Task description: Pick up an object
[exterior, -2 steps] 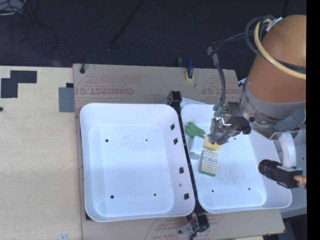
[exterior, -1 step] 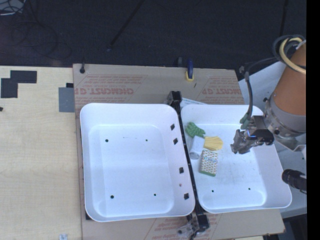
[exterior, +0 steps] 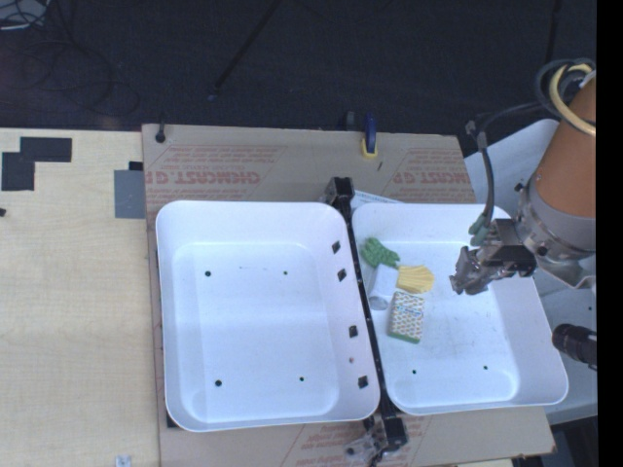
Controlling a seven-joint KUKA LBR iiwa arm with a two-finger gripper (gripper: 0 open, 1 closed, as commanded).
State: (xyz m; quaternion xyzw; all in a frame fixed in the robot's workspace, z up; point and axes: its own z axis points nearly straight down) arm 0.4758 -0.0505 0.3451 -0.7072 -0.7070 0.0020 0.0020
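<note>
— several things huddle at the right bin's point(exterior: 526, 377) left wall: green toy point(exterior: 380, 253), yellow piece point(exterior: 416, 279), patterned packet point(exterior: 408, 316).
— my pincer point(exterior: 470, 278) hangs beside them, nothing visibly gripped (opening: can't tell). approach step; next, shift left over one.

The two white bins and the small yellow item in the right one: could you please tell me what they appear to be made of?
The left bin and right bin look like moulded plastic with a smooth, slightly glossy finish: rounded corners, thin raised rims and soft highlights. The yellow item looks like a matte, soft material, possibly foam or sponge, judging by its dull, even surface; it is too small to be sure.
</note>
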